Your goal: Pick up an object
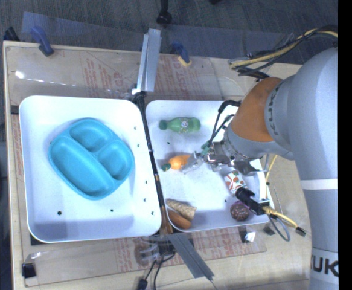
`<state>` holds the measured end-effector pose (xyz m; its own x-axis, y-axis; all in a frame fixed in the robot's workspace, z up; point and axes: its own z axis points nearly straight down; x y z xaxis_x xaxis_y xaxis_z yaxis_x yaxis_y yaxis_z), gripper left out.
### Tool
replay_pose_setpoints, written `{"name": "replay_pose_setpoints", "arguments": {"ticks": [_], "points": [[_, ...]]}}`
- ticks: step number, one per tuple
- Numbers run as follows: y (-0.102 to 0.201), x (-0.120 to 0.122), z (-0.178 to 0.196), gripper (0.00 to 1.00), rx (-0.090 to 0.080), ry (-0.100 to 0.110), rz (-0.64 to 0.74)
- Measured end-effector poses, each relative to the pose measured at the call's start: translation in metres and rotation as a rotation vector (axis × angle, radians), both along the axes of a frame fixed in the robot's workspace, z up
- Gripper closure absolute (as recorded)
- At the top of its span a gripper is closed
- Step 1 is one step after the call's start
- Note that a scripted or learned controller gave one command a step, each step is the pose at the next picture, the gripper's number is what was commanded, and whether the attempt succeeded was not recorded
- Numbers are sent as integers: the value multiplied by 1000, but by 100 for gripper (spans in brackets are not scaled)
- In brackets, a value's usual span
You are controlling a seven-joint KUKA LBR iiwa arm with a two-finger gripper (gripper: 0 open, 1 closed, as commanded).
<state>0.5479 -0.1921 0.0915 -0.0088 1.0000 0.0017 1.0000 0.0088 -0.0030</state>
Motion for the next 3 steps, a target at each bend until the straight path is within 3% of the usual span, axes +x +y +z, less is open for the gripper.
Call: {"name": "replay_pose_setpoints", "arguments": {"ticks": [2,3], "points": [[6,108,0,0,-1,5,-1],[27,-28,0,0,0,2,-2]]}}
